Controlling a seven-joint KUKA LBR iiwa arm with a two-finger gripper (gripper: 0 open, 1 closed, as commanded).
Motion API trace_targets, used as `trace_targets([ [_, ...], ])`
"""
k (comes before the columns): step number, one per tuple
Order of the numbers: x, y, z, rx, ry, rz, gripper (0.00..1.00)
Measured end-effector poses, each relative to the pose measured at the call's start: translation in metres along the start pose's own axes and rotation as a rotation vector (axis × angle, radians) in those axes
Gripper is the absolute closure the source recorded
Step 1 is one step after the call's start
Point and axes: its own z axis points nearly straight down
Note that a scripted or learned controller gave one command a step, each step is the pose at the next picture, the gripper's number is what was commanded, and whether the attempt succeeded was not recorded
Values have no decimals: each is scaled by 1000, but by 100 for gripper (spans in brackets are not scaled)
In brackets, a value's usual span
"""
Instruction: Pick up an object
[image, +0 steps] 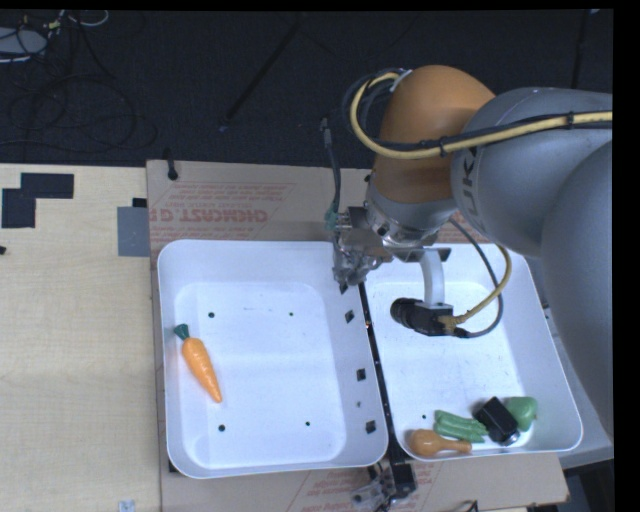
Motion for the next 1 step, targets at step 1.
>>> trace_targets([
  [1, 26, 27, -41, -18, 1, -1, 100],
])
